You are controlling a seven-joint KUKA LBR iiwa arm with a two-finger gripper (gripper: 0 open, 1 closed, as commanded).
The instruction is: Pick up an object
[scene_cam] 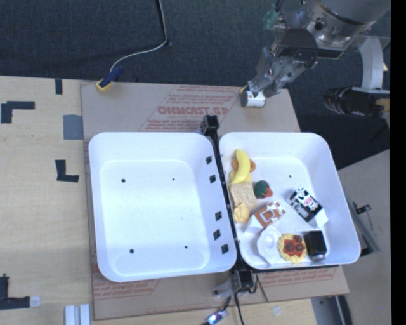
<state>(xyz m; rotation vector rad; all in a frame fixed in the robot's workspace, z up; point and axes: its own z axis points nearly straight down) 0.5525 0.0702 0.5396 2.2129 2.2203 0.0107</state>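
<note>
Arm: the grey arm (342, 19) reaches in from the right and hangs high above the far edge of the bench, outside both bins, so it is judged to be clear of the work, not yet committed to any one object
Gripper: the gripper (259, 92) points down and to the left over the brown board (190, 108); its tips sit close together with nothing seen between them, though how far they stand apart cannot be told at this size
Bins: two white bins lie side by side, edges touching at the middle; the left bin (152, 209) has a bare floor, the right bin (330, 159) holds every object, which suits a pick from right to left
Objects for the task: all lie in the lower left half of the right bin, well apart from the gripper
Count, banana: one, yellow (240, 165), nearest the far wall beside the shared edge
Count, green piece: one (261, 188), just beside the banana
Count, tan slab: one (242, 193), with a small yellow lump (241, 214) touching it
Count, orange and white piece: one (270, 214)
Count, black and white box: one (305, 202), lying apart, so judged the easiest to grasp
Count, white cup: one (269, 242)
Count, round pizza toy: one (292, 247), touching a black block (315, 244)
Cable: one, with a yellow and blue end (109, 77), off the board
</note>
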